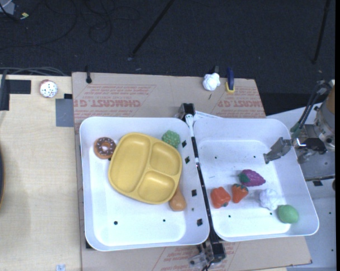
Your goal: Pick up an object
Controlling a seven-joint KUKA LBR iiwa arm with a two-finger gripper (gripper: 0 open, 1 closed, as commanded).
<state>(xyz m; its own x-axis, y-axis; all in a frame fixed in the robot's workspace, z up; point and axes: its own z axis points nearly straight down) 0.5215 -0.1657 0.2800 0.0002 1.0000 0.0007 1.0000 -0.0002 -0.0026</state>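
Nearest the frame's bottom, we see the right bin holding a green ball, a white crumpled piece, two red-orange vegetables and a purple piece, all near one another in its lower half. At the right edge, we find the gripper over that bin's upper right part; whether it is wide or narrow, we cannot tell. Left of it, the left bin bears a yellow divided tray, a doughnut touching its upper left rim, and a green piece.
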